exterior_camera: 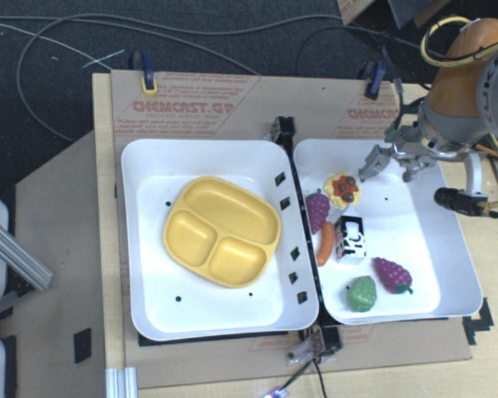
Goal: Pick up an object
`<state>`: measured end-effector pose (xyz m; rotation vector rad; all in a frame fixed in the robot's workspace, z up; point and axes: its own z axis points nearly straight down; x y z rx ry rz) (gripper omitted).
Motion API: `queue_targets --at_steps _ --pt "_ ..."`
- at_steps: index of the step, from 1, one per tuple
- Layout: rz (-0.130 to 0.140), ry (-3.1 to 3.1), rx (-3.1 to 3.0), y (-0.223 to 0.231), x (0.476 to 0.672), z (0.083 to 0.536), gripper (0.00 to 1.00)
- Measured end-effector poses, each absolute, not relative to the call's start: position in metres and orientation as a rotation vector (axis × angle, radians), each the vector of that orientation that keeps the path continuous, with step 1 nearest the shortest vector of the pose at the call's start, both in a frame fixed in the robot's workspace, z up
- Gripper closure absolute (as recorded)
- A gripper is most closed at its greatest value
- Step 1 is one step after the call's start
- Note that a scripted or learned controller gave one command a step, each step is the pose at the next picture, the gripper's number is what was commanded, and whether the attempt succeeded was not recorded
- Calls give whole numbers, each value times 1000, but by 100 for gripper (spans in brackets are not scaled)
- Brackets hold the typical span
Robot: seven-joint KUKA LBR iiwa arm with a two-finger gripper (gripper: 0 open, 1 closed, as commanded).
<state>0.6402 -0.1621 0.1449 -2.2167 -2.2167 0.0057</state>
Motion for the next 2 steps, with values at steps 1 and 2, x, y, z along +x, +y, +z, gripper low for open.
queue_targets --at_steps 1,2 --pt "3 -2219 -2217 -155 645 99 0" --pt "-4 -2223 -2221 -155 646 114 100"
